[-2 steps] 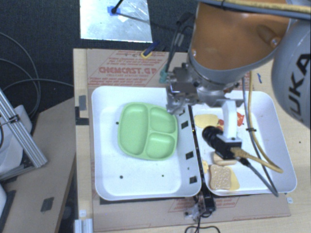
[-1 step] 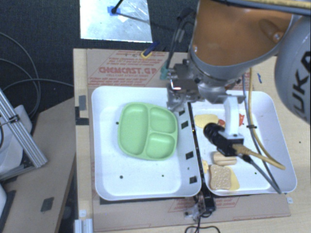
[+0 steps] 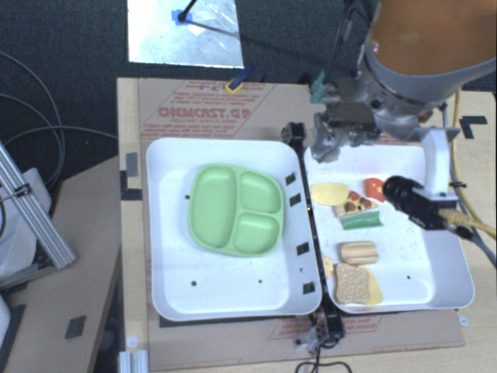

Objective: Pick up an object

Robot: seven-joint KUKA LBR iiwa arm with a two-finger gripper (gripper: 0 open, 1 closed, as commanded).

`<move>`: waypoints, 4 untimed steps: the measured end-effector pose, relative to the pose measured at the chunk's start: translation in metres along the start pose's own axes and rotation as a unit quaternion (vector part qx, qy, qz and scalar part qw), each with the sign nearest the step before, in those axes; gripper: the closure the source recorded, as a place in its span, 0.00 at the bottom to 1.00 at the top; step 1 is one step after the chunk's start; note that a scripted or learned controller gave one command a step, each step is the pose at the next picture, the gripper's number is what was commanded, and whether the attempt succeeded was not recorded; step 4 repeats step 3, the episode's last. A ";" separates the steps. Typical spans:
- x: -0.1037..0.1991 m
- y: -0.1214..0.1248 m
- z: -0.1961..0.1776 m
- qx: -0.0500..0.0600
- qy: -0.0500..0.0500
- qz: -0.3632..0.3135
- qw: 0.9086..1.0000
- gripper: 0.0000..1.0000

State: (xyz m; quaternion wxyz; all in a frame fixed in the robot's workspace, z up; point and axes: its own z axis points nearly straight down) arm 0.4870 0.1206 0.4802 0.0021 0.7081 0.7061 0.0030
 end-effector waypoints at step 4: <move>0.115 -0.003 0.133 0.009 -0.003 -0.005 1.000 1.00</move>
